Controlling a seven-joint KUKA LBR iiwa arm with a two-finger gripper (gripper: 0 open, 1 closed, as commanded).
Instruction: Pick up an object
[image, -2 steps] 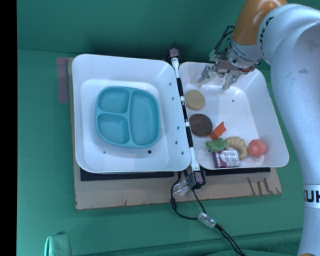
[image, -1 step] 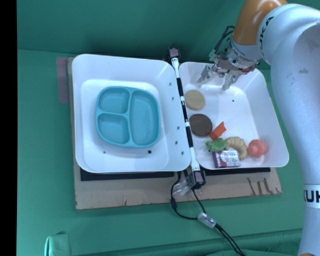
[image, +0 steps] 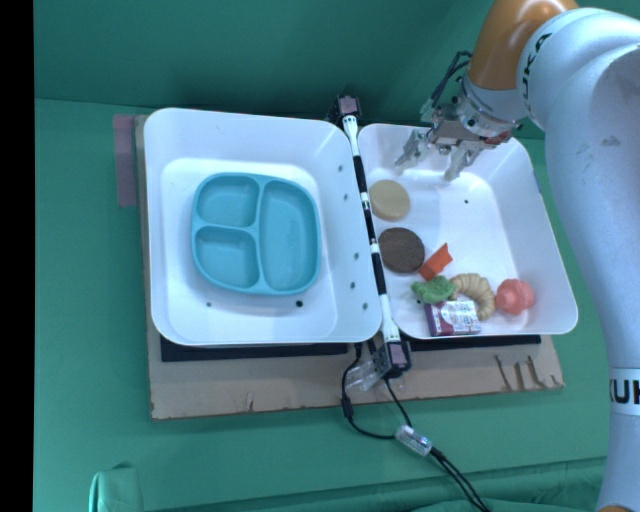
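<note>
You see the gripper, fingers spread with nothing between them, above the far end of the right bin, which holds a tan disc, brown patty, croissant and tomato, while the left bin holds a teal divided plate.

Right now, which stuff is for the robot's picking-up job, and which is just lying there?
For the job:
gripper, open above the right bin
tan disc
brown disc
carrot piece
green toy
croissant
red toy
small packet

Just lying about:
left bin
blue divided plate
cable
</note>
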